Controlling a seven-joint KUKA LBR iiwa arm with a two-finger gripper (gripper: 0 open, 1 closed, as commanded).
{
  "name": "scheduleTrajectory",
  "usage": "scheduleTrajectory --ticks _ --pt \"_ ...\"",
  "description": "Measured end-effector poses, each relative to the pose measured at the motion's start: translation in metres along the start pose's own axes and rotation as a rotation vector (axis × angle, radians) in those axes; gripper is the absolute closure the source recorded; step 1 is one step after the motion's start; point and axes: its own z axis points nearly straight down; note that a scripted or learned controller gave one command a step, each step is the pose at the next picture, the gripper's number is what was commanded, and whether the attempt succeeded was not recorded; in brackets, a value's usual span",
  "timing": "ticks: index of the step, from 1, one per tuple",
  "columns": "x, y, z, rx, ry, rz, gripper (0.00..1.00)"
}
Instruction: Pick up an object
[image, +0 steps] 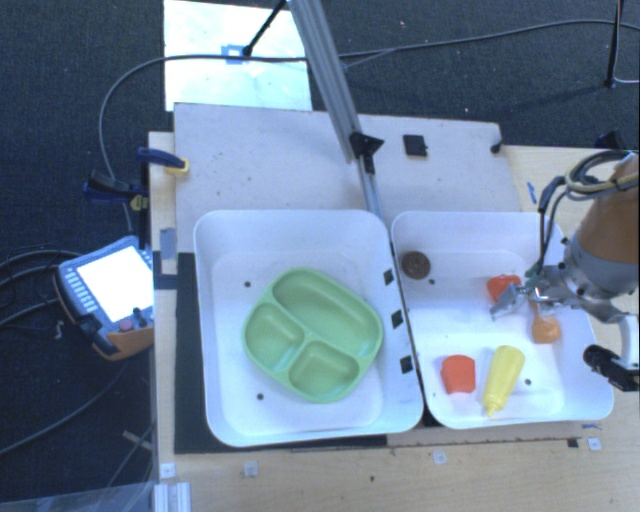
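Nearest the camera, along the front of the right bin (600, 405), a yellow squeeze bottle (502, 378) lies tilted, its tip toward the front wall, with a short red-orange cup (458, 374) just beside it on the left. In the left bin (215, 300) a green divided plate (314, 335) with three compartments sits alone, turned at an angle. Farther back in the right bin, the gripper (508, 301) hangs low over the floor at the end of the grey and orange arm, which is cut off by the picture's right edge. A red object (502, 287) lies just behind the metal tip; whether they touch is unclear, and part of the object is hidden. A small orange piece (545, 328) lies just under the wrist, its shape hard to read. The tool is too blurred and small to judge, so I cannot tell its state. Beyond, a brown round disc (415, 264) rests near the bin's back left corner.
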Motion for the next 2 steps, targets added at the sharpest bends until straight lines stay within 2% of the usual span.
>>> scheduleTrajectory --ticks 1,2 --pt "0.000 0.001 -0.013 -0.004 -0.002 0.000 1.00" --pt "-0.001 0.002 -0.056 -0.006 -0.002 -0.003 1.00"
